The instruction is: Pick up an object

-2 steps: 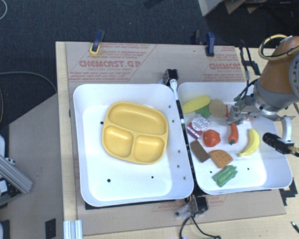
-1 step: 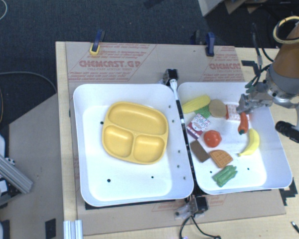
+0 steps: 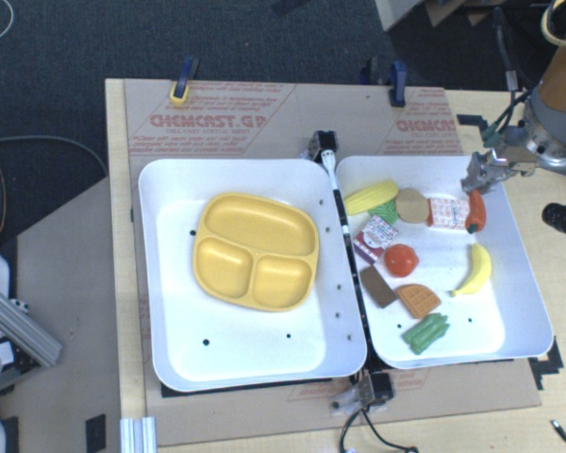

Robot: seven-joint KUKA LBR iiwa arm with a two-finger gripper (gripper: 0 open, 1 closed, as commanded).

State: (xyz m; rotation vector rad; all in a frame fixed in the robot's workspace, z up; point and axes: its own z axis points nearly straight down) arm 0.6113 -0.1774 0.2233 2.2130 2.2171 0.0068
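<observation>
The arm [image 3: 558,102] is showing at about three o'clock as a rounded grey body, with an orange-tan band glowing above its wrist. A pale ring is circling the wrist's lower rim. Black cables are trailing along its left side toward the claw [image 3: 479,179], which is looking metallic grey and blocky.

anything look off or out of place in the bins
Nothing stands out. The yellow divided plate lies flat in the left bin; the toy foods, such as the banana and tomato, lie loosely scattered inside the right bin, none spilled over.
</observation>
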